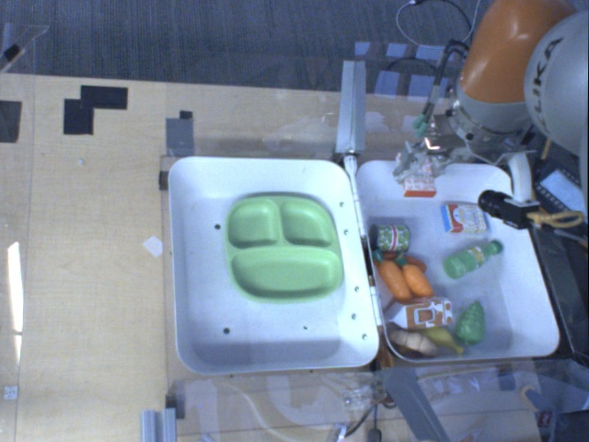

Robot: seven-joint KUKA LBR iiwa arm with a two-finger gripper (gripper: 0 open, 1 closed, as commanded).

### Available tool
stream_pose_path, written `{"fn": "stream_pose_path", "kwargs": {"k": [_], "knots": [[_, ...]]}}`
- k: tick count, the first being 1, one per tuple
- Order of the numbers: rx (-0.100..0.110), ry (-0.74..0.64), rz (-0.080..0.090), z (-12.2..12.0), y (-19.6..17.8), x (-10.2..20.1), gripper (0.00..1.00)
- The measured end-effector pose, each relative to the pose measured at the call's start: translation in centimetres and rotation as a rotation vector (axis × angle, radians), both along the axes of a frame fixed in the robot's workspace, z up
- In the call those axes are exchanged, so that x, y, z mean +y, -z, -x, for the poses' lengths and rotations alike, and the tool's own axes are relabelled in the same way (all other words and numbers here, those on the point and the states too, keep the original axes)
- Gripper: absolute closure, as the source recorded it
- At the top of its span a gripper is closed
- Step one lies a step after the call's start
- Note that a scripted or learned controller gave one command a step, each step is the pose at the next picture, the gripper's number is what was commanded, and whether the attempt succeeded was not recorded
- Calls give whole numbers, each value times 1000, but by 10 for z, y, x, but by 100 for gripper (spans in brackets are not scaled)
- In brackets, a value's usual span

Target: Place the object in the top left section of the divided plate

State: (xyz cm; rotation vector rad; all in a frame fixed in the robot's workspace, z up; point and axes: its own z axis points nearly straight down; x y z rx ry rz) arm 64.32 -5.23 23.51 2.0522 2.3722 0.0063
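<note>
Green divided plate sat in left bin, sections bare. Gripper hung over right bin's far edge w/ a small red-white packet at its tips; grip state unclear, can't tell. Best approach: lift clear, cross divider, lower over top-left section.

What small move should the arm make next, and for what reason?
Probably carry the tool left, toward the green divided plate in the left bin. A small red and white object seems to hang between its fingers above the right bin's far edge, though the grip is hard to confirm. The plate's top left section lies well to the left.
</note>
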Motion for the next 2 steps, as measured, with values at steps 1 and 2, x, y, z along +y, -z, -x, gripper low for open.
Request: {"fn": "stream_pose_path", "kwargs": {"k": [1, 2], "knots": [[3, 36, -2, -16, 50, 78, 100], [2, -8, -2, -12, 50, 145, 100]]}}
